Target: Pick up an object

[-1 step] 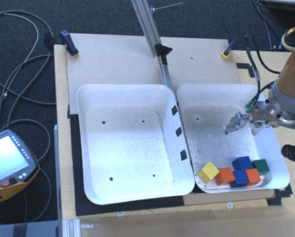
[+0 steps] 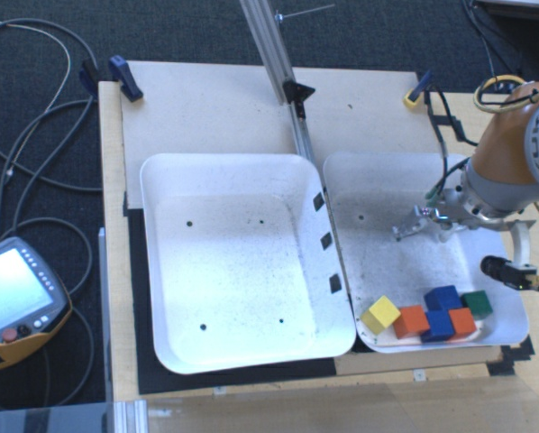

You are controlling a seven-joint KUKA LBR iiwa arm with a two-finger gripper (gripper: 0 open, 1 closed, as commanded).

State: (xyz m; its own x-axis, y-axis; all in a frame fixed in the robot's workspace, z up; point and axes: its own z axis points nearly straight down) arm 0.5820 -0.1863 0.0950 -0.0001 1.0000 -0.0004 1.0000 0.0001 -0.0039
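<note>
The fingers' state cannot be told at the small metal two-finger gripper, seen over the right shallow white bin. Well apart, at that bin's near edge, small solid cubes are clustered: a yellow cube, an orange cube, blue cubes and a green cube.

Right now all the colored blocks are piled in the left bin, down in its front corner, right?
Not quite: the camera view shows the colored blocks piled in the right bin, not the left one. The rest holds: they sit down in its front corner.
</note>
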